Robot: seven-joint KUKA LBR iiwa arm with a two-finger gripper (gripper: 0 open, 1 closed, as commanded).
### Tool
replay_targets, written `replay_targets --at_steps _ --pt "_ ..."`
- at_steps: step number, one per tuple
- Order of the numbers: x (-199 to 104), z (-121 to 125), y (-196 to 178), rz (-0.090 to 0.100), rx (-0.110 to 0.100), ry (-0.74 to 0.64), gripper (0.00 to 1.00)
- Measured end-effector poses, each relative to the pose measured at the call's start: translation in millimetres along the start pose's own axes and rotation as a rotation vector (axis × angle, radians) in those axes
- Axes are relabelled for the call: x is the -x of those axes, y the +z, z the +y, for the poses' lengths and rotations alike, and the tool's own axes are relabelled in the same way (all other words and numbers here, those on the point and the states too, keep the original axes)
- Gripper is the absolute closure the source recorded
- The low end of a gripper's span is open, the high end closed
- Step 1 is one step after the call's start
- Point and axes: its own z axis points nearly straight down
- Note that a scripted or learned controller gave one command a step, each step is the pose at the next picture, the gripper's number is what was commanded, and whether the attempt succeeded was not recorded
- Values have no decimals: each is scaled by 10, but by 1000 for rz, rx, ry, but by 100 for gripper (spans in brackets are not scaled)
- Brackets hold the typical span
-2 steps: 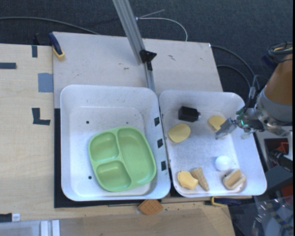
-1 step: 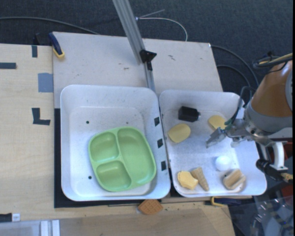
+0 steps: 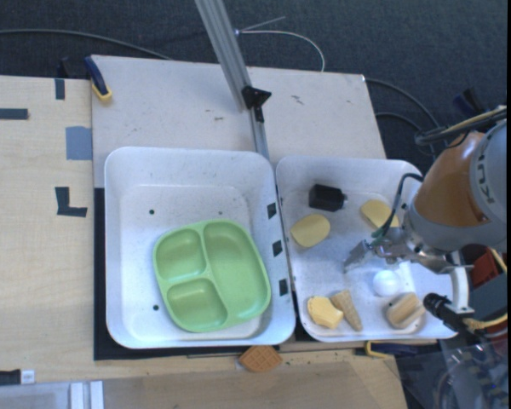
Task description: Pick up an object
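Note:
My gripper (image 3: 373, 256) hangs low over the middle of the right bin (image 3: 341, 167), on the grey arm with its orange band (image 3: 450, 186) coming in from the right. A white ball (image 3: 385, 281) lies just below and to the right of it. Around it lie a yellow round piece (image 3: 311, 229), a black block (image 3: 326, 197), a yellow piece (image 3: 376, 212) partly behind the arm, a yellow lump (image 3: 324, 312), a tan cone (image 3: 347, 308) and a tan bread-like piece (image 3: 404, 310). I see nothing held by the gripper.
A green divided plate (image 3: 211, 273) lies in the left bin (image 3: 119, 228). A metal pole (image 3: 230, 45) slants over the bench behind the bins. A tan waffle-like piece (image 3: 260, 359) lies outside the bins at the front edge. Cables run at the back right.

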Motion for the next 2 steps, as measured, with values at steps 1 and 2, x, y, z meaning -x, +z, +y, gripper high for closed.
replay_targets --at_steps 1,2 --pt "-3 -1 39 -3 7 0 0" --pt "-9 -4 -60 -1 6 -1 100"
